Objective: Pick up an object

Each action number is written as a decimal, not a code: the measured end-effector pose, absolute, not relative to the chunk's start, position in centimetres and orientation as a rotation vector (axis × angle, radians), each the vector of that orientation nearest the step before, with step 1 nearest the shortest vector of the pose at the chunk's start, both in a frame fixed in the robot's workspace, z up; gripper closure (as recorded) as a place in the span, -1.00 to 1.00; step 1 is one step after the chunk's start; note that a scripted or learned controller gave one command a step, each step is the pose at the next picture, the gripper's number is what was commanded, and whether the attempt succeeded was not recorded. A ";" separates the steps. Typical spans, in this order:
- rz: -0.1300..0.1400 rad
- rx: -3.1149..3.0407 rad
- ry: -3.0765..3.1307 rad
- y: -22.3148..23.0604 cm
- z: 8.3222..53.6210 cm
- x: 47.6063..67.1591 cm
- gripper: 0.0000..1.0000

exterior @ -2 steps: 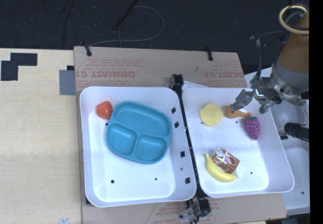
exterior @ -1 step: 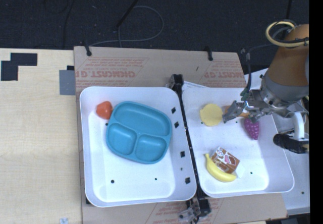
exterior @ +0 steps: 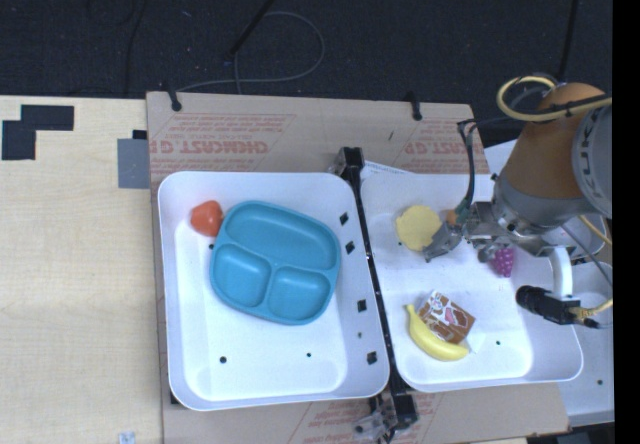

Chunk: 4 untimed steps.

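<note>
My gripper (exterior: 445, 237) is low in the right bin (exterior: 505, 357), just to the right of a yellow round fruit (exterior: 416, 226) and touching or nearly touching it. A small purple bunch of grapes (exterior: 502, 259) lies under the wrist on its right side. A banana (exterior: 434, 341) lies near the bin's front, with a brown and red snack packet (exterior: 447, 316) resting against it. Nothing is visibly lifted.
The left bin (exterior: 190, 352) holds a blue divided plate (exterior: 275, 262) and a small red-orange fruit (exterior: 207, 218) at its back left corner. A black divider (exterior: 365, 262) runs between the bins. A black cylindrical part (exterior: 545, 304) sticks out over the right bin's right edge.
</note>
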<state>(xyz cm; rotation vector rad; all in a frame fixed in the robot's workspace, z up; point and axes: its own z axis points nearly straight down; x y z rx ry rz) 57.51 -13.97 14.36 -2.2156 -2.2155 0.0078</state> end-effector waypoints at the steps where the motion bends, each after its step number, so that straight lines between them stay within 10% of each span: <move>1: 0.007 -2.217 -2.215 -13.8 8.9 57.3 -1.00; 2: 0.005 -2.224 -2.211 -14.0 10.3 57.4 1.00; 4: -0.002 -2.226 -2.221 -14.8 20.5 58.0 1.00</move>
